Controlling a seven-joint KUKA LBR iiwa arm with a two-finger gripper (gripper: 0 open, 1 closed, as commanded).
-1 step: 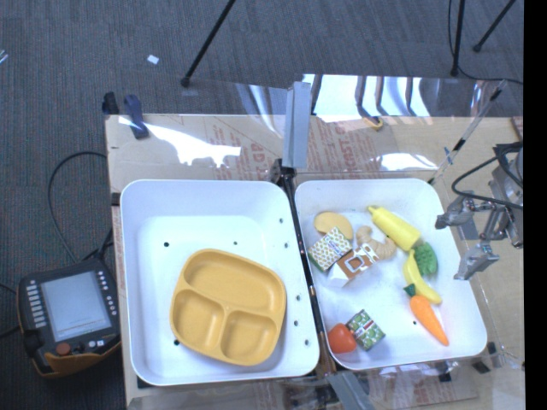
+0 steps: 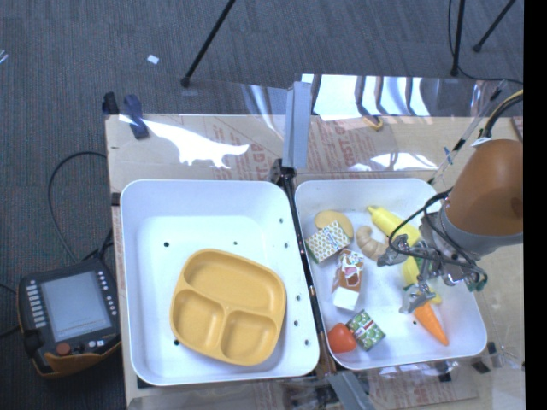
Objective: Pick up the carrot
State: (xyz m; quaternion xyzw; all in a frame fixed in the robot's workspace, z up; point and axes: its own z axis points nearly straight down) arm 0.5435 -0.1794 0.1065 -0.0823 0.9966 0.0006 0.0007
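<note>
The carrot [image 2: 432,324] is orange and pointed. It lies in the right bin [image 2: 475,336] near the front right corner, tip toward the bin's front. My gripper [image 2: 420,298] hangs low over the carrot's thick upper end, at or just above it. The grey wrist and orange band [image 2: 485,196] stand above and to the right. Cables and the wrist hide how the gripper meets the carrot.
Sharing the right bin are a banana [image 2: 390,222], a cookie [image 2: 333,222], a checkered box [image 2: 327,243], a small bottle [image 2: 348,280], a tomato [image 2: 341,338] and a green box [image 2: 367,330]. The left bin [image 2: 145,229] holds a yellow divided plate [image 2: 229,306].
</note>
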